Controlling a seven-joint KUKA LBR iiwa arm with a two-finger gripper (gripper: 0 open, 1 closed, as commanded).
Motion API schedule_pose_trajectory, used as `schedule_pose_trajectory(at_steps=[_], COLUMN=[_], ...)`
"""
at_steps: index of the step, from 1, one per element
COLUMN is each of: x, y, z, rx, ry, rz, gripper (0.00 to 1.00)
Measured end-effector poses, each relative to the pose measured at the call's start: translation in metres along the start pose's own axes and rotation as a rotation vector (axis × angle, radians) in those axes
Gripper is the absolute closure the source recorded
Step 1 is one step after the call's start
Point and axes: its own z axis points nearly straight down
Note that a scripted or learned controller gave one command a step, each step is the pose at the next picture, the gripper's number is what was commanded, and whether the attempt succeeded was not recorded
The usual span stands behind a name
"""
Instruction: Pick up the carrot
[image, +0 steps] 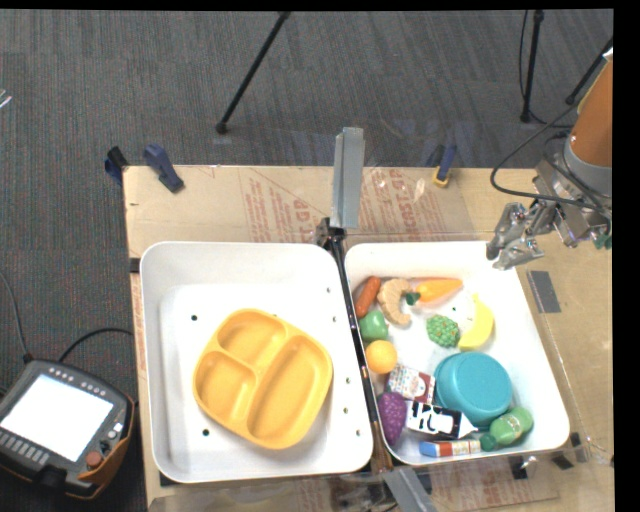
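Lying near the far wall of the right bin (548, 380), the carrot (440, 290) points its orange tip toward the middle divider, just beside a shrimp (395, 300) and above a yellow banana (480, 325). At the bin's far right corner the gripper (512, 243) hangs over the surface (250, 205), fingers spread apart with nothing between them. A yellow divided plate (262, 377) sits in the left bin (165, 300).

Your carrot (440, 290): orange, tapered, with a green end, lying flat and roughly level. It sits well left of and below the gripper (510, 243), apart from it.
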Motion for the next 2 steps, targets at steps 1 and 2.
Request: schedule_pose_trajectory(at_steps=[1,2], x=[0.002,0.004], y=[0.001,0.029], z=[0.007,0.148], rx=[-0.006,-0.004], ry=[0.011,0.010], rz=[0.000,0.176], gripper=[0.00,0.00])
